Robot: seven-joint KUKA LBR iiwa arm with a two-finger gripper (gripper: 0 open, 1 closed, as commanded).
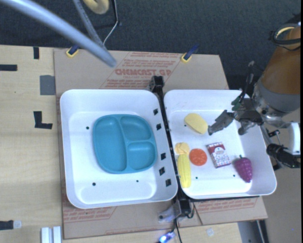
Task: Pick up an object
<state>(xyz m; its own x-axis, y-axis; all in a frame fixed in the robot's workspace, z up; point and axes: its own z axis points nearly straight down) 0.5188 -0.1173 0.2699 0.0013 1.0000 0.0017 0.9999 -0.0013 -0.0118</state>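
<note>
Gripper (227, 121) hangs over the right bin (257, 189), spread and holding nothing.
From the camera view, you have six small things close together: lemon (196, 123) just beside the near finger, red box (218, 155), tomato (198, 157), corn (184, 170), grapes (244, 168) and a small yellow piece (181, 148) touching the corn. Your risk, I judge, is a finger landing on the lemon's round top and rolling it away, or nudging the box into the tomato. The blue plate (125, 142) lies in the left bin (73, 186).

Wooden bench (19, 151) — cardboard sheet (141, 70) on it, bearing two white bins (73, 105)
</note>
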